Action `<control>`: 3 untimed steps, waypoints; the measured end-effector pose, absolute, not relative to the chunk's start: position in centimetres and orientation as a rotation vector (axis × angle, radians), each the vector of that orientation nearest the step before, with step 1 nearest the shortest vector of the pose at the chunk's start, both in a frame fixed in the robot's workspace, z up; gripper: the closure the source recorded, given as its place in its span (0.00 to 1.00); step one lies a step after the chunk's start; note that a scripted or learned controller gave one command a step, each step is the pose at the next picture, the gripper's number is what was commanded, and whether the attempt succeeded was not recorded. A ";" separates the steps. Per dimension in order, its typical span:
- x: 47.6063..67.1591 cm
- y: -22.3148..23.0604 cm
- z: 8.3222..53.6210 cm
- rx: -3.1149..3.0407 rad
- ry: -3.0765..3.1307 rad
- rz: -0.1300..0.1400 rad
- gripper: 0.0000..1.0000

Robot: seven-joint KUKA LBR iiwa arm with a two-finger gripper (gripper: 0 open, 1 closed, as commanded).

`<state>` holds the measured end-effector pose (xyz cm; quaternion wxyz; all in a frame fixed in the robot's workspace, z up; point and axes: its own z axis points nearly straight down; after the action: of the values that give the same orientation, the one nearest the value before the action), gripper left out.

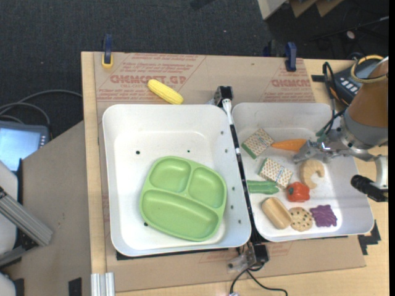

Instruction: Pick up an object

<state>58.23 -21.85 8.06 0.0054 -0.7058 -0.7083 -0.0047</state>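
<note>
**Over the right bin, gripper down among the toy food**

Over the far right part of the right bin (345,113) you see the arm (369,106) reaching in from the right, its orange band above the grey wrist. The gripper (313,148) sits low, near the right tip of the carrot (289,145) and just above the pale bitten doughnut piece (313,171). You cannot tell from this angle how the jaws stand, and nothing is plainly between them.

The carrot lies flat with its long axis left to right, thick end toward the gripper, tip pointing left. To its left a cracker (257,142) lies tilted; a second cracker (275,171) lies nearer you, its long axis running from far-left to near-right. A green bean pod (261,187) lies left to right against the bin's left wall. Just right of it sits a red tomato (297,192). Along the near side you find a bread roll (276,213) angled from far-left to near-right, a round cookie (300,219) touching it, and purple grapes (323,215) just right of the cookie.

The left bin (123,140) holds a green divided plate (183,197), lying flat in its near half. On the cardboard beyond that bin lies a yellow corn cob (165,92), long axis from far-left to near-right
</note>
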 end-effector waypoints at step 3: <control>66.4 -21.2 8.3 -2.189 -2.213 0.026 0.00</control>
<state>66.38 -21.24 8.30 0.0142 -0.7031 -0.7109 0.0084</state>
